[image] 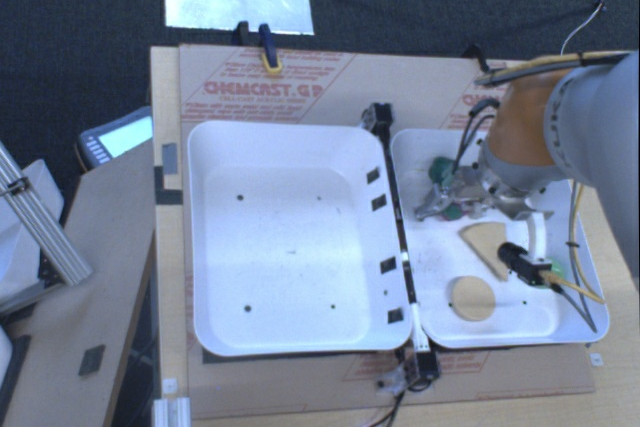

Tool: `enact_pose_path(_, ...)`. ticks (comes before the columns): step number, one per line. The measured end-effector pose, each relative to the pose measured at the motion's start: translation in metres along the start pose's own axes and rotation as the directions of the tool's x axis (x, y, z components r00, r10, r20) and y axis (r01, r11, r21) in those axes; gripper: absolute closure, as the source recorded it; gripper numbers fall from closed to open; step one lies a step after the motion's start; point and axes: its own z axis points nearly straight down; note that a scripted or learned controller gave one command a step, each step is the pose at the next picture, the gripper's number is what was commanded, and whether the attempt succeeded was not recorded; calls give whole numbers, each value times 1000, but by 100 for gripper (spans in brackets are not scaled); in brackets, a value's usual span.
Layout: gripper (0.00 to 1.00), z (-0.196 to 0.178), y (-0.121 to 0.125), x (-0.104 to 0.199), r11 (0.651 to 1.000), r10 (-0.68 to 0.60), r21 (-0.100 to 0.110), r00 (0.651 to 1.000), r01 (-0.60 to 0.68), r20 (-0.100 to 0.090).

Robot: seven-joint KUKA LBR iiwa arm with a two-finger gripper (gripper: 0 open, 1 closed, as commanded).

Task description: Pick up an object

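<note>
Arm low over the right bin, reaching for a small green object.

Camera view: the gripper (447, 200) sits in the right bin (575, 310), toward its far-left corner, right at the green object (440, 171); whether its claw is wide, narrow or closed on anything, I cannot tell. A tan wedge (487, 246) and tan disc (471, 298) lie nearer the front edge. The green piece looks light and rigid; I'd judge a pinch across its narrow sides safest.
</note>
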Motion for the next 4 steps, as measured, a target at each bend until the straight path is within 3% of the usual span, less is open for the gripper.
enact_pose_path(1, 0, -116, 42, 96, 1000, -14, -21, 1000, 14, -2)
enact_pose_path(2, 0, -106, -52, 33, 1000, 6, 0, 1000, -6, 1)
enact_pose_path(3, 0, -169, -64, 114, 1000, -10, -12, 1000, 10, -2)
enact_pose_path(4, 100, -177, -63, 110, 1000, -5, -10, 1000, 5, 0)
